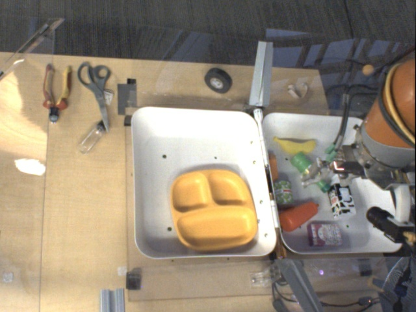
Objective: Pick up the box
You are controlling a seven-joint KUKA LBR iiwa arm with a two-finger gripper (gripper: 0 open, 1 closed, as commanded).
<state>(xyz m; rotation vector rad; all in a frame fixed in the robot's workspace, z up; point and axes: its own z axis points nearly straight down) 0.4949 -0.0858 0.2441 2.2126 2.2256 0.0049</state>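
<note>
- Bench (71, 194): two white bins side by side.
- Right bin (364, 242): box (324, 234) near front edge.
- Gripper (323, 171): above bin centre; finger state cannot be told.

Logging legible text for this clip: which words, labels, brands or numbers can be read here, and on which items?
No text can be read with confidence.
Small black-and-white box in the right white bin: white markings, too small and blurred to read.
Purple rectangular packet: a pale label, illegible.
Small green-and-white round can: printed pattern, illegible.
Yellow three-compartment plastic tray in the left white bin: no marking seen.
</note>
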